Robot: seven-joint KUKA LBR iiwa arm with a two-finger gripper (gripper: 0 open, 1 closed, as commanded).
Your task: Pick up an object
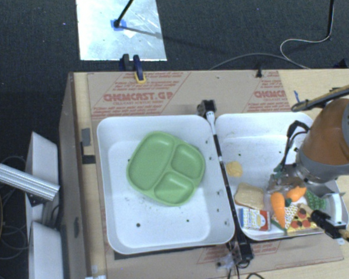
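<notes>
The right bin (250, 132) holds a pile of toy food at its near right corner. There is an orange carrot (278, 207), a tan bread slice (250, 195), a small printed carton (254, 220), a pizza slice (301, 217) and a green piece (315, 201). A small yellow piece (234, 169) lies alone near the bin's left wall. My gripper (283, 183) hangs low over the pile, just above the carrot's top end, and partly hides what lies beneath it. The arm's orange band (332, 133) sits above it.
A green divided plate (166, 168) lies in the middle of the left bin (123, 226). A ridge with a black clamp (207, 108) separates the two bins. Cables run along the bench's right side.
</notes>
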